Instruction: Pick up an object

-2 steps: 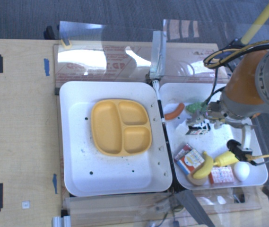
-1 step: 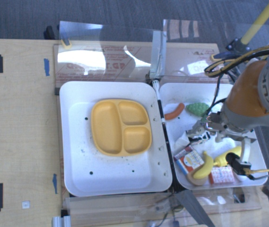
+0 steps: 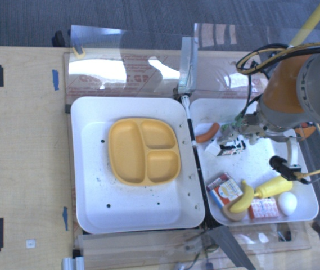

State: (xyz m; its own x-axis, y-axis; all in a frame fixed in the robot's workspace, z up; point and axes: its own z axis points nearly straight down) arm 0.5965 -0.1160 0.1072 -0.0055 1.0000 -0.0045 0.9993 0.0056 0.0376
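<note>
Your tool (image 3: 231,139) hangs low in the right bin (image 3: 311,210) beside a sausage (image 3: 207,131); I cannot tell its state. It may nudge the sausage away.

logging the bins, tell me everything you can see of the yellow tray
The tray is a yellow-orange divided plate, seemingly matte plastic, roughly square with rounded corners. It has three compartments: one long section down its left side and two smaller ones stacked on the right, split by raised ridges. All three look empty. It lies flat, right way up, slightly rotated, near the middle of the left bin. It rests on the bin floor and touches nothing else; dark specks dot the floor around it.
</note>
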